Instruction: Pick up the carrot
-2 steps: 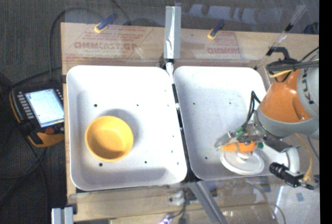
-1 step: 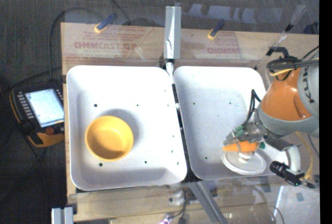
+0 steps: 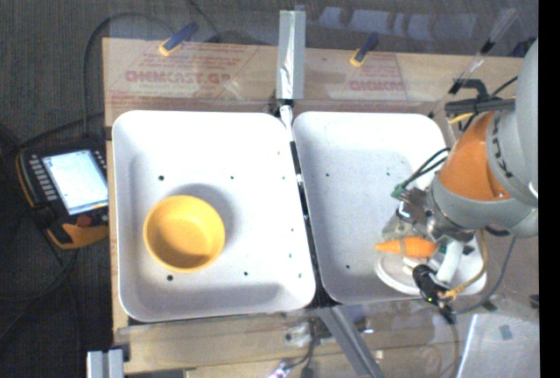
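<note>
From my station I see the two-finger gripper (image 3: pixel 418 255) low at the near right corner of the right-hand shallow white bin (image 3: pixel 359 166), hanging under the grey arm with its orange band (image 3: pixel 472 171), which comes in from the right and bends down steeply over that corner. The small orange carrot (image 3: pixel 404 247) lies level just at the gripper's tip, above a white round plate (image 3: pixel 394 275) on the bin floor; I cannot tell whether it sits between the fingers or only in front of them (the wrist and cables hide the fingers, so their state is unclear to me). Further left, the left-hand white bin (image 3: pixel 157 140) holds a round yellow plastic bowl (image 3: pixel 184 232), upright, well apart from the arm.
</note>
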